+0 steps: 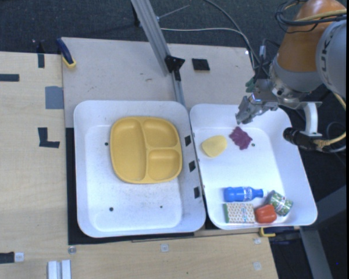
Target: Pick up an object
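Observation:
The gripper (242, 120) hangs over the far part of the right bin (291, 156), its tip just above and left of a small purple object (241, 138). A pale yellow lump (214, 146) lies to the left of the purple object. Near the bin's front edge sit a blue bottle (242, 193), a patterned box (240, 213), a red object (266, 214) and a small green-labelled can (280, 203). Nothing shows between the gripper's fingers.
The left bin (93, 173) holds a yellow divided plate (146, 149). A metal pole (154, 31) slants up from between the bins at the back. The grey arm with its orange band (311, 22) fills the upper right.

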Action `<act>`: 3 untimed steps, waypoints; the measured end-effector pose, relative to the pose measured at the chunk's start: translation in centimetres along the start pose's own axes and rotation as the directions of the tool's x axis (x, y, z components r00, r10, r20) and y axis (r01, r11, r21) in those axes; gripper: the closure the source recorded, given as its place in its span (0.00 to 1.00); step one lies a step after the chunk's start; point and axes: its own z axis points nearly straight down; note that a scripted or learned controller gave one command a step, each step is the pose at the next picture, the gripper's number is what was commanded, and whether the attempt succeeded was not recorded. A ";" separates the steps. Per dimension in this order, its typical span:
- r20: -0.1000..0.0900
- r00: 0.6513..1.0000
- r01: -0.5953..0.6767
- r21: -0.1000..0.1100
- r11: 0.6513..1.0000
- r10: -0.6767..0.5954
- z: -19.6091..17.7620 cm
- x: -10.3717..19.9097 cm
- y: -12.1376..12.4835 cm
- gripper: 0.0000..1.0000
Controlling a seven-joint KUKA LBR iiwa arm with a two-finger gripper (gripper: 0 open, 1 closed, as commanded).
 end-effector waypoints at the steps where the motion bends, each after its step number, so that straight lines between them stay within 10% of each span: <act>1: 0.000 1.000 0.000 0.001 1.000 0.000 1.0 5.4 -1.5 1.00; 3: 0.000 1.000 0.000 0.002 1.000 0.000 1.1 15.4 -6.5 1.00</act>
